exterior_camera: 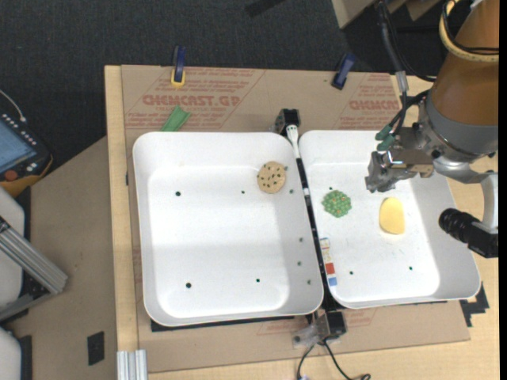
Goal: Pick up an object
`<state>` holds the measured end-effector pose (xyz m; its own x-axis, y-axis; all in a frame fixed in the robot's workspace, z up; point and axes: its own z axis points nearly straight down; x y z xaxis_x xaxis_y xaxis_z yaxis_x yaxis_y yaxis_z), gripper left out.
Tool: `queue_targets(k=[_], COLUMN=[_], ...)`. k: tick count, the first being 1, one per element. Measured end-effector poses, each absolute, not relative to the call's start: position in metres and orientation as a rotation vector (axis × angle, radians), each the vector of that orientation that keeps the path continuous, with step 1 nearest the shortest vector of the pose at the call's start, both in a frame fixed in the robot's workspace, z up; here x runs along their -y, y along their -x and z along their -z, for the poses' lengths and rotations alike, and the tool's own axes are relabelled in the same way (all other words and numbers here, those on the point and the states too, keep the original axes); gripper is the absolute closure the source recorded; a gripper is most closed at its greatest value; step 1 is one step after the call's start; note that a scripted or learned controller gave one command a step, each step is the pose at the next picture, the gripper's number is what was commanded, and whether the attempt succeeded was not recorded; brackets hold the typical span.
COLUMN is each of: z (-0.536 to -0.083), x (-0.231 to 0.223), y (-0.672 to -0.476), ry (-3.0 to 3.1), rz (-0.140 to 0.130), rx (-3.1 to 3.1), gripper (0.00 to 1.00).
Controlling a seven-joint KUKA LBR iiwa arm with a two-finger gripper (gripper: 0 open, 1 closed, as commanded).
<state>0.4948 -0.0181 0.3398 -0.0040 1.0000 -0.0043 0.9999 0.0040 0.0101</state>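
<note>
- Gripper (382, 174) hovers in right bin (444, 287); finger opening: cannot tell.
- Yellow object (392, 215) lies at its 5 o'clock; a straight descent could miss.
- Green object (337, 203) sits at 8 o'clock: possible nudge.

Two white bins side by side on a cardboard sheet (238, 93). Left bin (214, 291): one round cookie (272, 177) with dark chips, near the far right corner. Right bin (444, 279): a green bumpy ball (337, 204) near the left wall, a yellow lemon-shaped piece (392, 215) well to its right. Grey arm with orange band enters from the right; gripper (381, 179) hangs over the right bin, just above and left of the yellow piece, between the two objects. Blue clamps (179, 64) at the cardboard's far edge.
</note>
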Motion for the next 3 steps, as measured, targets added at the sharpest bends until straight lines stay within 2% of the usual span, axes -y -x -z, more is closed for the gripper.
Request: queue_targets(k=[3], z=[-0.37], x=[0.018], y=[-0.497], ry=[-2.202], rz=[-0.011], rx=[-2.215], gripper=[1.0])
